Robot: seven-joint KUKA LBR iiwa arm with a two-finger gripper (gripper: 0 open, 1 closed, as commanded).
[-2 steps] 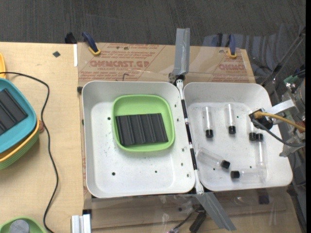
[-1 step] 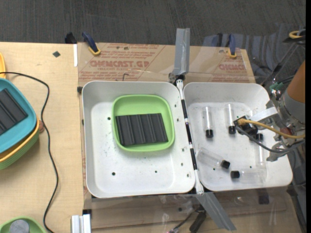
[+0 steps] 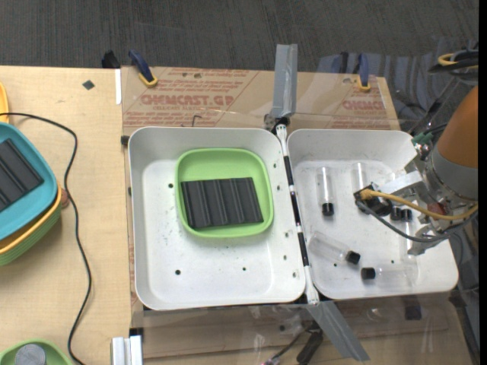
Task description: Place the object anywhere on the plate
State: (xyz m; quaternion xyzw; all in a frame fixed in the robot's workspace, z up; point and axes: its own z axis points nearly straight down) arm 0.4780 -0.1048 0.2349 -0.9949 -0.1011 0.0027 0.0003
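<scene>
Camera view: picking is judged in hand; the claw (image 3: pixel 417 234) state cannot be told; a tube (image 3: pixel 326 192) left of it must be grasped.

Dark grey carpet (image 3: pixel 228 14) at top; pale wooden bench (image 3: pixel 91 173) left; brown cardboard sheet (image 3: pixel 205 97) on it.
</scene>
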